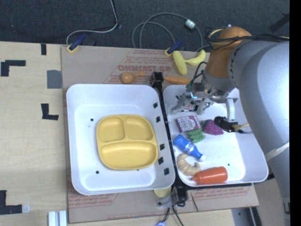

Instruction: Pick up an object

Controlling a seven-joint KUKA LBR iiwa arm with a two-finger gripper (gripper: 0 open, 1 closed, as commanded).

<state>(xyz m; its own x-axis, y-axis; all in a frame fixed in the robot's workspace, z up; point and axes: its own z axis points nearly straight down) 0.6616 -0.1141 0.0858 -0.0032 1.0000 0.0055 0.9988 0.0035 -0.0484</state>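
My gripper hangs low over the back left part of the right bin, under the grey arm with its orange band. Just in front of it lies a pink packet. A green toy and a purple toy sit to the packet's right. Nearer the front are a blue bottle, a tan croissant-like toy and a red sausage. I see nothing lifted off the bin floor.
The left bin holds a yellow divided plate. Behind the bins, a banana, a wooden spoon and cables lie on the cardboard. A black divider runs between the bins.
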